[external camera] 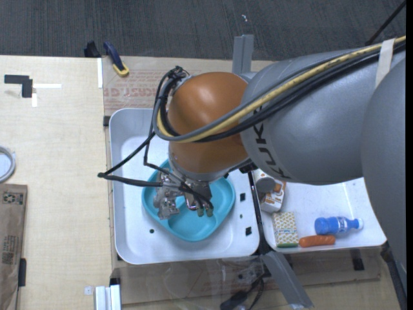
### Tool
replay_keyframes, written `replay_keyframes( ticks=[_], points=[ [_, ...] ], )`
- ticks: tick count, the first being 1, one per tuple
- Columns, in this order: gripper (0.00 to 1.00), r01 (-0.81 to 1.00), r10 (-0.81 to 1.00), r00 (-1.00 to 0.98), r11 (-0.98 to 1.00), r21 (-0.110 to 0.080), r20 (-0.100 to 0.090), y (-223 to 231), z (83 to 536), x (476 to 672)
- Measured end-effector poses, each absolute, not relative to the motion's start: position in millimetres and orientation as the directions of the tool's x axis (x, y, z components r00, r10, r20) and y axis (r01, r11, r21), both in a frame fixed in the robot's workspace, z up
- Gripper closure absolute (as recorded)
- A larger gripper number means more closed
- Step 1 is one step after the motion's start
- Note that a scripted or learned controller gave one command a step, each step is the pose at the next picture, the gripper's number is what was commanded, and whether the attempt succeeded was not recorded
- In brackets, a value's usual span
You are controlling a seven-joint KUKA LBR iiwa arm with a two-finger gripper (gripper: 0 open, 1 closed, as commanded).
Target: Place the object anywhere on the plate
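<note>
- Hanging low over the left bin (122, 173), the gripper (184, 205) sits right above the blue plate (222, 202), with its metal parts spread across the plate's middle.
- Left of the jaws lie a strip of bare blue plate and then the white floor of the bin; a thin black cable (126, 178) runs out that way from the wrist.
- Directly under the jaws is the plate itself. From where I stand, I cannot tell whether the jaws are apart or together: the orange wrist (206, 124) and the tangle of grey fittings hide the tips.
- I also cannot make out any object between them or lying on the blue surface just beneath, so I would not say the arm carries anything.
- Right of the jaws, past the wall between the bins, lie the loose things in the right bin (361, 189): a small jar (268, 192) nearest, then a patterned packet (284, 228), an orange carrot (316, 241) lying sideways, and a blue bottle (335, 225) farthest out, its long side running left to right.
- My judgement: the relation that matters is straight down. If something is in the jaws, the plate already lies below them, and a release would land it there; if not, every candidate lies off to the right.
</note>
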State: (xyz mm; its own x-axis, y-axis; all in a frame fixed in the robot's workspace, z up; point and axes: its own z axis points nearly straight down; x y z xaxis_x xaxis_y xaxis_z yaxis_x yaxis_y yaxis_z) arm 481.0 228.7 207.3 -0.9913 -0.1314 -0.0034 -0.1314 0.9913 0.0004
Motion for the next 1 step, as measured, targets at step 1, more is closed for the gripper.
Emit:
replay_keyframes(
  ticks=[1],
  points=[
    [1.0,-0.222,-0.222,-0.975,0.975,0.0,0.001,228.2,149.7,482.6]
  ],
)
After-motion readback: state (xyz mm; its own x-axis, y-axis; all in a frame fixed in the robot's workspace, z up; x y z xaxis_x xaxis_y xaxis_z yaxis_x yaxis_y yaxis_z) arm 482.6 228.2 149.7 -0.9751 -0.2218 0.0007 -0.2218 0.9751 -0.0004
